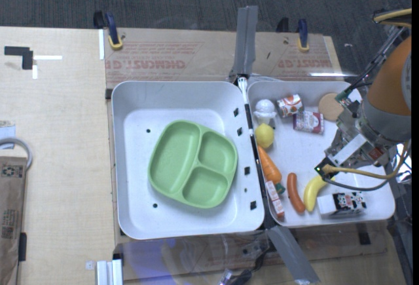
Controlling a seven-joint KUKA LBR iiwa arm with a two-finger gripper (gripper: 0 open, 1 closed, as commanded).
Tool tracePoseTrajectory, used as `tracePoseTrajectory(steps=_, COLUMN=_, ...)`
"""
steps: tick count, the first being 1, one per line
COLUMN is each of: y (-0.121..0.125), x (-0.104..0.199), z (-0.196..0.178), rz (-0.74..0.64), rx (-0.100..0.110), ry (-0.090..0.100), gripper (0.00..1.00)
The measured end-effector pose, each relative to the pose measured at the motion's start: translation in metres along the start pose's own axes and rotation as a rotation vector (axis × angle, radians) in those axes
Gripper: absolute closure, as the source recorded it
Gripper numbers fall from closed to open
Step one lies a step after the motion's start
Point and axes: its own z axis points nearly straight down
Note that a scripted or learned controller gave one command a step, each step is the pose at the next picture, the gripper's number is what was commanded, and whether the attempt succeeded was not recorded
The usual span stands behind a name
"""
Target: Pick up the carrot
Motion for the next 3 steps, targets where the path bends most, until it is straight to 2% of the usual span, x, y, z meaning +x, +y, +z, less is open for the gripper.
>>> tracePoseTrajectory(steps=1, y=-0.062, x=0.047, z=0.030, rz=0.351, rx=0.002, ry=-0.002, gripper=1.00)
tracePoseTrajectory(steps=3, y=-0.061, x=0.047, z=0.014, rz=0.341, rx=0.004, ry=-0.012, gripper=1.00)
